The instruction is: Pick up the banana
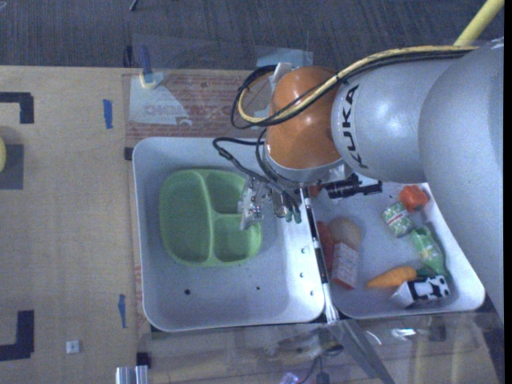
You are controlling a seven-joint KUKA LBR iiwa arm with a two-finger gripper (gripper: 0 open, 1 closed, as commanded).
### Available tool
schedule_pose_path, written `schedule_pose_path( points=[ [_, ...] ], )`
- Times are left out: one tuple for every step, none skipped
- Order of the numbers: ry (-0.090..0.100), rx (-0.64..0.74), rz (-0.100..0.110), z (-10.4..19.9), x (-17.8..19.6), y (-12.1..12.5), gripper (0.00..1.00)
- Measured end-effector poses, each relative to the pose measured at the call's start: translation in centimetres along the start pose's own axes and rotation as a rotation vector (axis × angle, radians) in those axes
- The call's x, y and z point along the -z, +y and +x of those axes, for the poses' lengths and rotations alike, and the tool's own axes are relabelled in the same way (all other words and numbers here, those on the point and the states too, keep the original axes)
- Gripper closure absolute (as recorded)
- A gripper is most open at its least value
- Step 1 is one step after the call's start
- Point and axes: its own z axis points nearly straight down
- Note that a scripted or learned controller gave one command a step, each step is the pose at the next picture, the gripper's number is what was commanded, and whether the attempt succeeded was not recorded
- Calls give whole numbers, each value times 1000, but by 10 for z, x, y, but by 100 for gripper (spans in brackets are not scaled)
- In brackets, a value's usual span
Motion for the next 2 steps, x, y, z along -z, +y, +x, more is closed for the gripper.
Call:
schedule_pose_path(
  points=[
    [10, -242, 9, -39, 105, 45, 100],
    [10, -242, 9, -38, 105, 45, 0]
  ],
)
